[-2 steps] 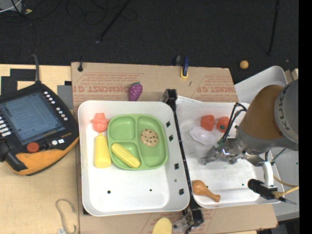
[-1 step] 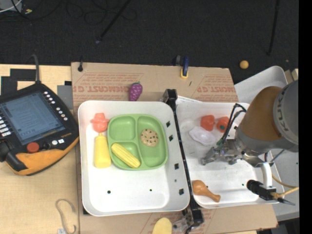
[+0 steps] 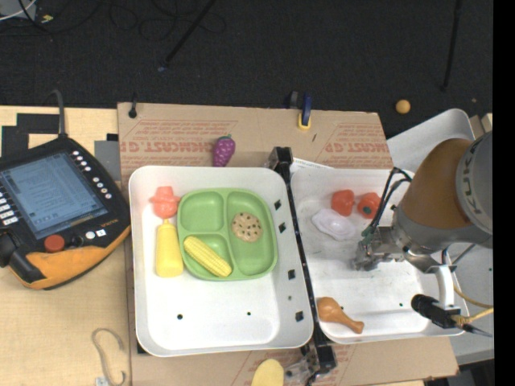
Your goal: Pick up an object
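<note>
Standing at the near edge of the bench, I see a yellow lemon-like toy (image 3: 268,371) lying on the cardboard just outside the bins, and a metal hook (image 3: 110,351) on the worktop near its near left corner.

Inside the right bin (image 3: 386,312), a tan drumstick toy (image 3: 339,314) lies close to the near rim, towards that bin's left wall. The gripper (image 3: 369,261) hangs low over the middle of this bin, its tip just above the white floor; from here I cannot tell how far its fingers are parted, and nothing shows between them. Just beyond it, a pale translucent piece (image 3: 334,224) rests on the bin floor, and past that, near the far rim, sit two red toys, one (image 3: 343,202) beside the other, a tomato-like one (image 3: 368,204).

In the left bin (image 3: 209,328), a green divided plate (image 3: 228,233) holds a yellow corn cob (image 3: 208,256) in its near compartment and a cookie (image 3: 247,227) in the right one. A yellow bottle (image 3: 167,250) lies against the plate's left side, with a pink toy (image 3: 164,203) just beyond it.

To the left, a control pendant (image 3: 56,207) rests on the bench. Farther back, purple grapes (image 3: 224,149) sit on the cardboard behind the left bin.
</note>
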Robot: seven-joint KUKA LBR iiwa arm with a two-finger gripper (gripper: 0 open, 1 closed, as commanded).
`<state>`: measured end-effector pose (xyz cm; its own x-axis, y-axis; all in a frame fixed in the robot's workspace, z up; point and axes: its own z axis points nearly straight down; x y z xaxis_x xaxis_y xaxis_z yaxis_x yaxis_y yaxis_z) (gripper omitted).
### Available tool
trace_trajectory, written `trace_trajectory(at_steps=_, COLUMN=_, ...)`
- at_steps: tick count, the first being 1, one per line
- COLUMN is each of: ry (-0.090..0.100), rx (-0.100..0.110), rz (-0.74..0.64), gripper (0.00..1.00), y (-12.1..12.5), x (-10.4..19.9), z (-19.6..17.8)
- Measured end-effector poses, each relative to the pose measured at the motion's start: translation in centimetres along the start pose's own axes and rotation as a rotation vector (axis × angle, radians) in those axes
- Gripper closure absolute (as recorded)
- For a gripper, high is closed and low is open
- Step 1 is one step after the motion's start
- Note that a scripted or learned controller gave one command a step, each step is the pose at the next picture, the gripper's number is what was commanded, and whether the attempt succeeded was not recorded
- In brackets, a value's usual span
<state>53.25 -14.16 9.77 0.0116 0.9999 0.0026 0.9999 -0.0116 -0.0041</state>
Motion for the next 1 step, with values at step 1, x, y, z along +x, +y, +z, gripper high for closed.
trace_trajectory(at_steps=1, ry=-0.003, rx=-0.005, rz=-0.006, gripper=1.00, y=0.29, x=-0.28, z=-4.25)
